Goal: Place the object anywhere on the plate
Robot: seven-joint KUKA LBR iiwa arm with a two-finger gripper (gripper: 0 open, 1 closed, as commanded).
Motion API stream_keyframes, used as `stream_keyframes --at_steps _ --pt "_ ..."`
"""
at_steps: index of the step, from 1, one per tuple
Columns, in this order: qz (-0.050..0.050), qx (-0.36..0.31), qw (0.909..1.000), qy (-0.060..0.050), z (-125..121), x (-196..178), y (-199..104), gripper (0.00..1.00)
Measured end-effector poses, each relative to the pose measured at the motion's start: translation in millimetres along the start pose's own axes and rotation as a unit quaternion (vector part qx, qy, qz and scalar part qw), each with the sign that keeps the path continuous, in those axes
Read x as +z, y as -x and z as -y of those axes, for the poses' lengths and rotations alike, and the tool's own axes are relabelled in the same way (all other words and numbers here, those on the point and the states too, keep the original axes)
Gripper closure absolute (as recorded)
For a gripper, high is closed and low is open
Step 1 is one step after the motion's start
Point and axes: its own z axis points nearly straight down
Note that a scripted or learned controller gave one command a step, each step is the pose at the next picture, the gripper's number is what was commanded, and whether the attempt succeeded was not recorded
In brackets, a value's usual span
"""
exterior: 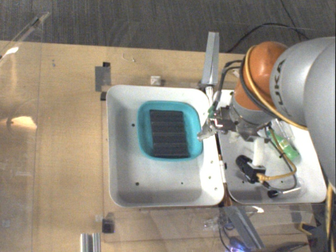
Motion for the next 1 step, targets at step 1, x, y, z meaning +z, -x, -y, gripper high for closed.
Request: stream_keyframes --at_steps 1 --pt "0.001 0.024 0.9997 0.000 -34.0 0.2 51.3 0.00"
